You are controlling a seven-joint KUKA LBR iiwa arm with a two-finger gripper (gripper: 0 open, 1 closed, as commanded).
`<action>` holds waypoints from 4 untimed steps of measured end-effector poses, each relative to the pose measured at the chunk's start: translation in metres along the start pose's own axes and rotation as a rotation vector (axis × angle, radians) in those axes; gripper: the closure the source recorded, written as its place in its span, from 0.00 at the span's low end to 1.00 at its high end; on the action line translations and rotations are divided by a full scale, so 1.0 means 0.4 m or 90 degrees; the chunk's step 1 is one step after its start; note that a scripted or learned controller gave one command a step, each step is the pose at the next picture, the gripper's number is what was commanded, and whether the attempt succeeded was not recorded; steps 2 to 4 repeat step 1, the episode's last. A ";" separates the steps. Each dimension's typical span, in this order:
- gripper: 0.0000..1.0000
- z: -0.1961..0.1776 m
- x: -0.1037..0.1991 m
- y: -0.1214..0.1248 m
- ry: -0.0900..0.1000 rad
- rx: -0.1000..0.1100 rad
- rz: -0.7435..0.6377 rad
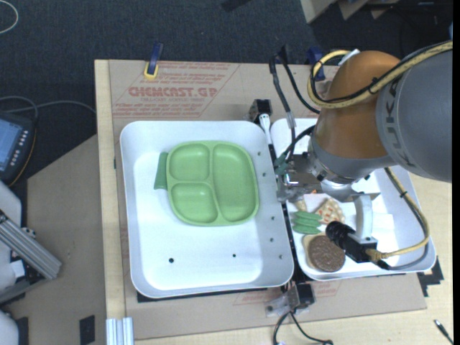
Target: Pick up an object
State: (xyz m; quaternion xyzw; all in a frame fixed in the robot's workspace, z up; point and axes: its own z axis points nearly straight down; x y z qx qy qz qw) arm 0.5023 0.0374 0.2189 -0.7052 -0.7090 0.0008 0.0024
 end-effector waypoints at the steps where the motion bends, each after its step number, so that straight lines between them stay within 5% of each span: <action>1: 1.00 -0.020 0.107 -0.008 -0.001 -0.004 0.000; 4: 1.00 -0.020 0.107 -0.008 -0.001 -0.004 0.000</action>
